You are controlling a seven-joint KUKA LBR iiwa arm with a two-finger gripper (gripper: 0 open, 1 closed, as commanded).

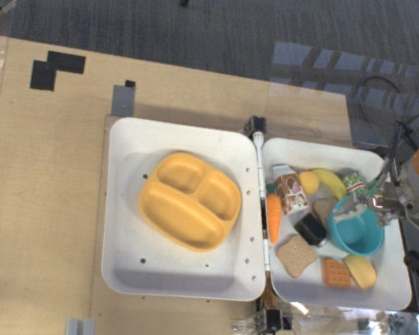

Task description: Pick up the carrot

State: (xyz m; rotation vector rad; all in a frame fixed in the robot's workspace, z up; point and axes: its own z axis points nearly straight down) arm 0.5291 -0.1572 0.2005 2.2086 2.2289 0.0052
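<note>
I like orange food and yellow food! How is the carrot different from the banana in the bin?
The carrot is orange and straight; the banana is yellow and curved. The carrot lies along the left wall of the right bin, pointing up and down the picture, while the banana lies crosswise near the far wall. Both are toy foods lying flat in that bin, with nothing holding them.

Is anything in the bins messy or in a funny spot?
Mostly the right bin is a jumble: toy foods crowd together there. The carrot lies squeezed along that bin's left wall, next to the divider. The yellow tray sits askew in the left bin. Nothing looks spilled or broken.
</note>
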